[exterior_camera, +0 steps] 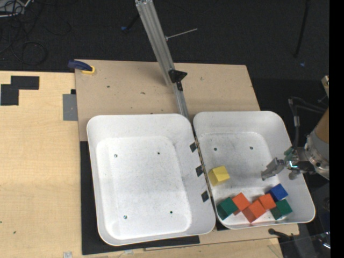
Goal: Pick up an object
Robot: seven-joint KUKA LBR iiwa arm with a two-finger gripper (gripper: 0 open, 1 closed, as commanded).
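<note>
The right bin [236,125] holds several small blocks. A yellow block [219,175] lies alone near its left wall. Along the front wall sit a green block [227,207], an orange block [241,201], two more orange blocks [258,207] touching each other, a blue block [278,191] and another green block [281,210]. My gripper [271,169] reaches in from the right over the bin's right side, just above and left of the blue block, well to the right of the yellow one. No block shows in its grasp.
The left bin [107,128] lies beside the right one, joined by black clips [199,171]. A slanted aluminium bar [158,42] rises behind the bins. A blue and yellow clamp [81,66] sits at the bench's far left corner.
</note>
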